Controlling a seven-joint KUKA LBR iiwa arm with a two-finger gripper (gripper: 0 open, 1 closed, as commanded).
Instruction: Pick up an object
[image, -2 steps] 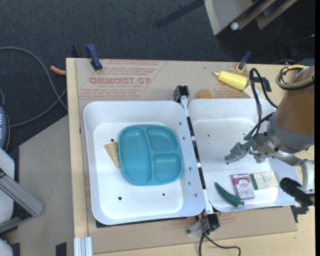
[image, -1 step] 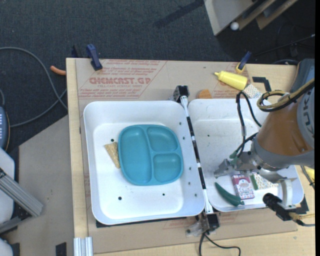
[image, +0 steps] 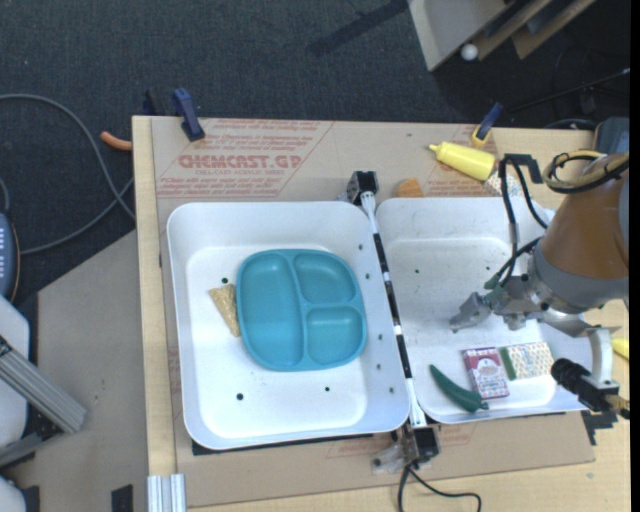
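Observation:
The right bin (image: 440, 240) holds a small maroon box (image: 485, 372), a pale green patterned packet (image: 528, 359) just right of it, and a dark green pod-shaped piece (image: 455, 390) near the front wall. My gripper (image: 482, 310) hangs over the bin's middle right, a little behind the maroon box and apart from it. Nothing shows in its grasp. In the left bin (image: 195, 300) a teal divided plate (image: 300, 307) lies flat, with a tan flat piece (image: 225, 303) tucked under its left edge.
A yellow object (image: 463, 158) and a small orange piece (image: 408, 187) lie on the bench behind the right bin. Blue clamps (image: 187, 112) (image: 487, 122) grip the bench's back edge. The arm's black cable (image: 512, 215) loops above the right bin.

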